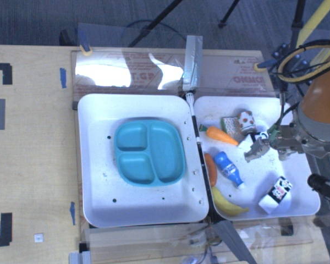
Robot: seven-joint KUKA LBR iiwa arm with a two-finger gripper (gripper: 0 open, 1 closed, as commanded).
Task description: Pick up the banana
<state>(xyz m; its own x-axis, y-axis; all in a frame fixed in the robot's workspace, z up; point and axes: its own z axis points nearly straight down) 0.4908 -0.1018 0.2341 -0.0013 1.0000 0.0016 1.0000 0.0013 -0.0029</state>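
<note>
The yellow banana lies along the front wall of the right bin, its curve opening upward. My gripper hangs over the middle of that bin, up and to the right of the banana and well apart from it. A blue bottle lies between the gripper and the banana. Nothing is visibly held.
In the right bin, an orange carrot and a green packet sit near the back, a red-orange piece lies by the left wall, and a black-and-white carton is at the front right. The left bin holds a blue divided plate.
</note>
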